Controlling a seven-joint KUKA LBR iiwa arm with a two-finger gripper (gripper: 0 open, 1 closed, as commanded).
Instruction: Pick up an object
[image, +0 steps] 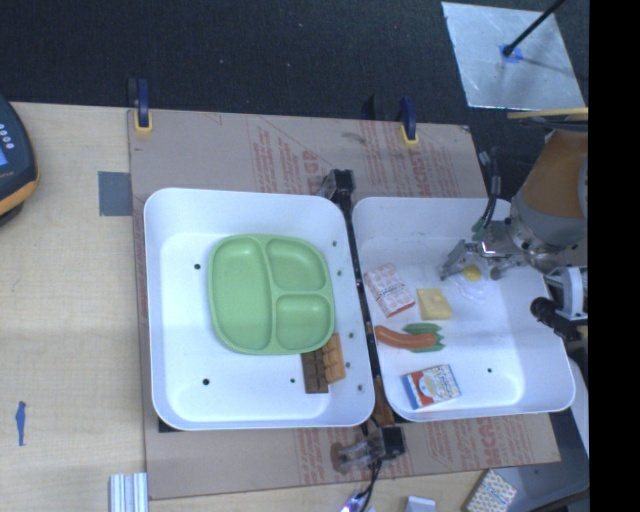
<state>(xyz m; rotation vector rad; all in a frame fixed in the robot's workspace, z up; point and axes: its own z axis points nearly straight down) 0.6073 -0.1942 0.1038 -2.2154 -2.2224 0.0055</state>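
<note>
We can't tell how the tool (470, 262) is set, hovering just right of the yellow cheese block (433, 303), so we might clip the carrot (408, 337) below it.

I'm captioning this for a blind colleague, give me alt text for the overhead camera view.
A robot arm's gripper hovers over the right bin, which holds a cheese slice, hot dog and two small packets. The left bin holds a green divided plate and a brown block.
</note>
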